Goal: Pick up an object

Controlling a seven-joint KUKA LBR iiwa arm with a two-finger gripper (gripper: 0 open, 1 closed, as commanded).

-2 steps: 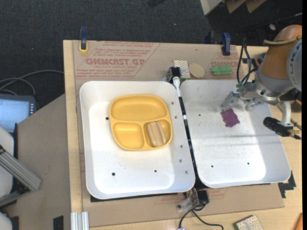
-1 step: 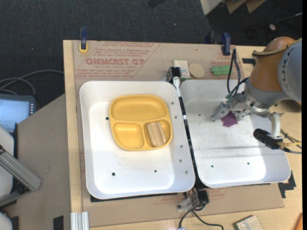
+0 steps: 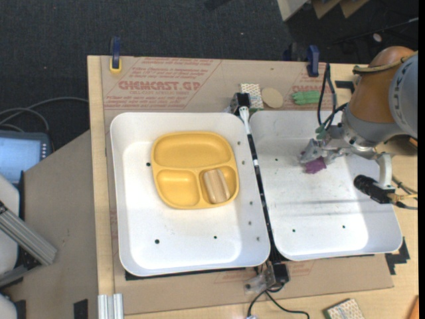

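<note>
A grey KUKA arm (image 3: 388, 105) with an orange band above its wrist reaches in from the right over the right-hand white bin (image 3: 332, 234). Its two-finger gripper (image 3: 317, 153) is lowered to the bin floor in the upper middle of that bin. A small purple object (image 3: 315, 165) lies on the floor right at the gripper's tip, touching or very nearly touching it. Whether the tool is released, clenched or grasping the object cannot be told from this angle, since the metal tip and the purple piece overlap. A black cable (image 3: 325, 98) runs down from the bin's top edge to the wrist.

In the left-hand white bin (image 3: 133, 231) sits a yellow divided tray (image 3: 192, 151) with three compartments. A tan, rounded block (image 3: 214, 185) lies in its lower right compartment.

Both bins rest side by side on a brown board printed with red lettering (image 3: 159, 84). Along the board's top edge, above the seam between the bins, lie a round beige disc (image 3: 272, 98) and, to its right, a green item (image 3: 307, 98).
</note>
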